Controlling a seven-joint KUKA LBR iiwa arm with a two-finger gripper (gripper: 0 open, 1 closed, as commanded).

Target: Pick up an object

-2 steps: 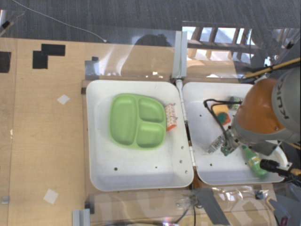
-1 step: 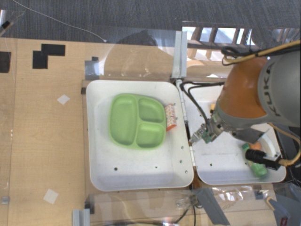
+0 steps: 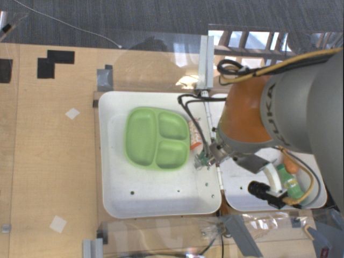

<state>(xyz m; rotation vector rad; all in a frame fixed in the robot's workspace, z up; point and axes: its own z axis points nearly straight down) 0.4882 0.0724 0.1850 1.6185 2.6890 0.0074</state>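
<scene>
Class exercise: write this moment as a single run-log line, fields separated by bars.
arm: over bin divider | end effector: by green divided plate, left bin | grasp: not visible

A pale wood-grain tabletop [image 3: 48, 160] is showing a matt, smooth finish, with flat black patches [image 3: 54, 62] lying dull against it. The left white bin [image 3: 115, 198] is looking like smooth moulded plastic with a soft sheen, and the green divided tray [image 3: 157, 138] inside it is reading as matt plastic. Clear glossy panels [image 3: 161, 63] are catching reflections behind the bins. The arm's grey casing [image 3: 306, 101] is appearing satin-smooth, its orange band [image 3: 244, 117] gleaming slightly. Black cables [image 3: 188, 109] are looking rubbery. The claw [image 3: 203, 159] is seeming metallic, though the view there is cluttered.
</scene>
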